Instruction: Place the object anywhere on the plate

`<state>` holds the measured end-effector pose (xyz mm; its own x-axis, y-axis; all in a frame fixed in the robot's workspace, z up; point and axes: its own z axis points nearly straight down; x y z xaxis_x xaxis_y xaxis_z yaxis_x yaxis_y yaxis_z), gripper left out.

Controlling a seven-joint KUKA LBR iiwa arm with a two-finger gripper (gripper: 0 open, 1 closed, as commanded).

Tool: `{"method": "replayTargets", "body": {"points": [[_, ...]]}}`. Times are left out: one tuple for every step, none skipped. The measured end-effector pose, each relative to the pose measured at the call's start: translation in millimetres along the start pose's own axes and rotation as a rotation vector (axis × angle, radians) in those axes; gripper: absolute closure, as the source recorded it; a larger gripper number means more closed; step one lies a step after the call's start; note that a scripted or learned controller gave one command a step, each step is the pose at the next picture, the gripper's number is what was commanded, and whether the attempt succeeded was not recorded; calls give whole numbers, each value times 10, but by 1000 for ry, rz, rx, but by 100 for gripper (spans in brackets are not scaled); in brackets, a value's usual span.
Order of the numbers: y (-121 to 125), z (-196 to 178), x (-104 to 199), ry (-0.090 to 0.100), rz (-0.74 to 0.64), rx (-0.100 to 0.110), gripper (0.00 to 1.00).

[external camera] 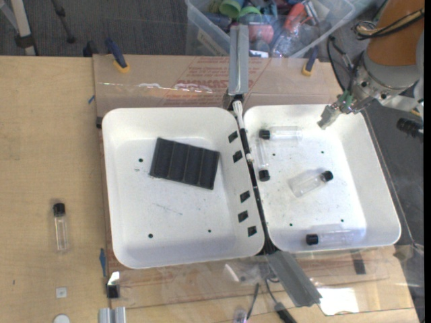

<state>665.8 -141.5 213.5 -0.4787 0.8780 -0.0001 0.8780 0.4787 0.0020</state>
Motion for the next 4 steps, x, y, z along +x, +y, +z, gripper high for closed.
{"method": "replayTargets", "body": {"points": [[-519, 905, -258, 0, 135, 2, 100], [-1076, 723, -98, 1, 420, 3, 100], [-1547, 1224, 53, -1, 729, -9, 100], [-1944, 204, 328, -1, 929, 2, 100]]}}
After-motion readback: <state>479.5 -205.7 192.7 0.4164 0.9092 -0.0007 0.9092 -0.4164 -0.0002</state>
